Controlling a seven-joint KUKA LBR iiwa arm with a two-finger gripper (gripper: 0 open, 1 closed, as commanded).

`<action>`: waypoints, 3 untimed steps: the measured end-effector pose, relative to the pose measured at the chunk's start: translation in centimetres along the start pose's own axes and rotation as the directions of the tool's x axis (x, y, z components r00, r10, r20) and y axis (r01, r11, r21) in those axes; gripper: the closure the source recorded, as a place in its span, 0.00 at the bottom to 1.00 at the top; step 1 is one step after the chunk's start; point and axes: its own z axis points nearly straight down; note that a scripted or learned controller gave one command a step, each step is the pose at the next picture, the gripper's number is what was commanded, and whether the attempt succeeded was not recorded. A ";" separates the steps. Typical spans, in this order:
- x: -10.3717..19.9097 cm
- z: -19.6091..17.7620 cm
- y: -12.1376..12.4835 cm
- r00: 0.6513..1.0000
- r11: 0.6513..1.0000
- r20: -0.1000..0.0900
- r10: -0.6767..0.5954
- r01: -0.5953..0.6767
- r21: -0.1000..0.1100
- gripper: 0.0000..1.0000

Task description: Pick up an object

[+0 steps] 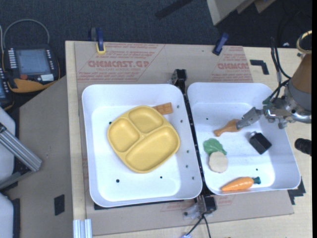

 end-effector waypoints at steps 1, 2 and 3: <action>0.0 -0.8 0.3 1.000 1.000 0.003 -0.004 0.004 -0.014 0.00; 0.6 3.7 0.1 1.000 1.000 0.001 -0.004 0.004 -0.009 0.00; 0.6 8.9 0.1 1.000 1.000 0.001 -0.003 0.003 -0.010 0.00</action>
